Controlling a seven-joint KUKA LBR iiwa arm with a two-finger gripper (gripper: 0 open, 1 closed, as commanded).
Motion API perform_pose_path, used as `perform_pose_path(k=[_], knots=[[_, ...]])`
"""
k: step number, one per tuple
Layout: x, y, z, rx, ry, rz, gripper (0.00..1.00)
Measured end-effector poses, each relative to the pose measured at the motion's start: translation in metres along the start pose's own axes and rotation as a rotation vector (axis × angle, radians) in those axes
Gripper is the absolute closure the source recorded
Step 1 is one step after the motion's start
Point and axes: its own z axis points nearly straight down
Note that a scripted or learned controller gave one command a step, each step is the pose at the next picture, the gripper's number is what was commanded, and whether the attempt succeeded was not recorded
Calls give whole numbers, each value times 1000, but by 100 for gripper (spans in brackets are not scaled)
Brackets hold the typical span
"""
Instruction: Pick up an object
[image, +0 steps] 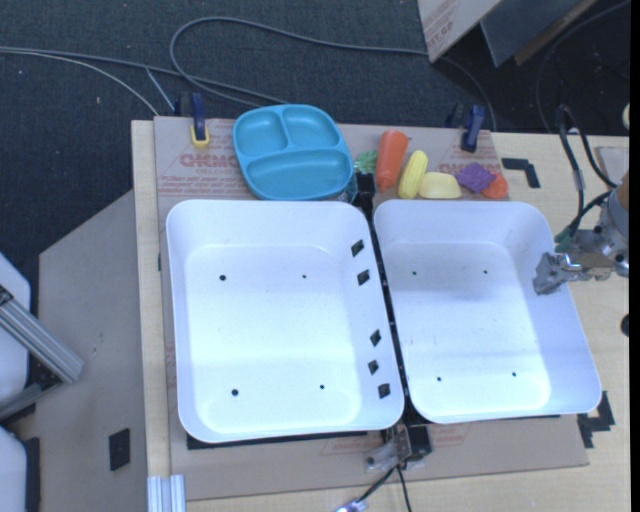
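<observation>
Toy food pieces lie in a row on the bench behind the bins: an orange carrot (391, 158), a yellow corn piece (413, 173), a pale yellow piece (439, 186) and a purple piece (475, 178). My gripper (553, 272) hangs at the right rim of the right bin (560, 330), its metal tip over the bin's edge. Nothing shows between its fingers.
A blue divided plate (292, 150) rests behind the left bin (185, 300). Clamps (199, 118) hold the board at the back. Cables trail across the dark floor behind, and a cardboard box (450, 22) sits at the top.
</observation>
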Motion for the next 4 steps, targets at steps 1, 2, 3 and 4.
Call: perform_pose_path(k=[1, 2, 3, 4], knots=[[0, 1, 0, 4, 2, 0, 100], [54, 4, 7, 9, 6, -4, 100], [100, -1, 1, 9, 6, -5, 100], [165, -1, -6, 8, 7, -7, 100]])
